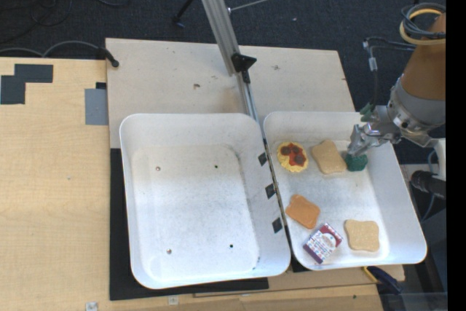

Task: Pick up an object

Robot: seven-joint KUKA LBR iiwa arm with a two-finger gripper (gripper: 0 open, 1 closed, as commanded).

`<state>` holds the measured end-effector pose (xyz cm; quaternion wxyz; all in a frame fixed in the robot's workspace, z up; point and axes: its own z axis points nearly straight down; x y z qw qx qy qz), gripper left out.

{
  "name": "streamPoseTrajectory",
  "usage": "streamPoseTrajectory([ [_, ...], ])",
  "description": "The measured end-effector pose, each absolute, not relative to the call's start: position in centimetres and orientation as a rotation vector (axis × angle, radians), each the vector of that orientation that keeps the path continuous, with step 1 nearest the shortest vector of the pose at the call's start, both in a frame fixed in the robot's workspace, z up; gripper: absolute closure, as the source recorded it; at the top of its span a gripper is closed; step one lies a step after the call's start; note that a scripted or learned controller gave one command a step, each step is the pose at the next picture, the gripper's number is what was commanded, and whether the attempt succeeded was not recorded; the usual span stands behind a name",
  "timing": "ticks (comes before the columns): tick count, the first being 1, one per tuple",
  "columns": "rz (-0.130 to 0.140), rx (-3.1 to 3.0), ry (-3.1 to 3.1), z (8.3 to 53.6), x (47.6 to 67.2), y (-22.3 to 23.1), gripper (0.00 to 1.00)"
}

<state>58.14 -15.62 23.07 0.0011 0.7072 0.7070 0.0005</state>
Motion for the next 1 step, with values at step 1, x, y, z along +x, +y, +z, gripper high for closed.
streamPoseTrajectory([
  [1,0.0,2.22,2.228,24.05,57.14,-10.21,1.0],
])
